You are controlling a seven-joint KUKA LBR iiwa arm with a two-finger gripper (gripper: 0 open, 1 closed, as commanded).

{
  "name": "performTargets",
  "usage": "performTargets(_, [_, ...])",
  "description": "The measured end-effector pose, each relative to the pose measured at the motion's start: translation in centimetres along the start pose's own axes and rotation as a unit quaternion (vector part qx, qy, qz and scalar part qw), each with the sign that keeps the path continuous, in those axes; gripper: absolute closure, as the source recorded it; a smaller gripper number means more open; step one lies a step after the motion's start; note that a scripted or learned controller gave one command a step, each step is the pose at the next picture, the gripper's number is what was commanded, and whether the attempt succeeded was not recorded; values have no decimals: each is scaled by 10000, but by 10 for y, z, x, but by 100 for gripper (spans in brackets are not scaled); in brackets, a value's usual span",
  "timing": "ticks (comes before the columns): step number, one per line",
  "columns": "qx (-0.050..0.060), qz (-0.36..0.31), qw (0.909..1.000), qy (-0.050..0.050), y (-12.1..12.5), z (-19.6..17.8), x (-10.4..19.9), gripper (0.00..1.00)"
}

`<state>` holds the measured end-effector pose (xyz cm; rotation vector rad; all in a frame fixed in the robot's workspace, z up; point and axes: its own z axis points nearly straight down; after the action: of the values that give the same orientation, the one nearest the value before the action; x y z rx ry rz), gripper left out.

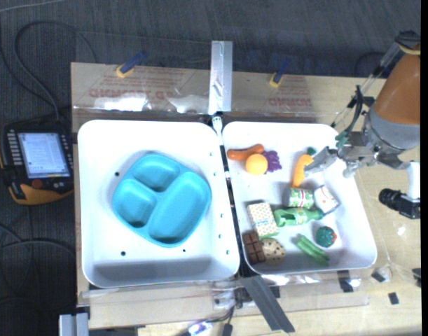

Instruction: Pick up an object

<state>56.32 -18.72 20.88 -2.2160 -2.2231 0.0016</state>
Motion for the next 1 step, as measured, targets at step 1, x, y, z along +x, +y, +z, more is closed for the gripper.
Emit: performTargets(1, [0,-352,9994,-17,53,76,-7,0])
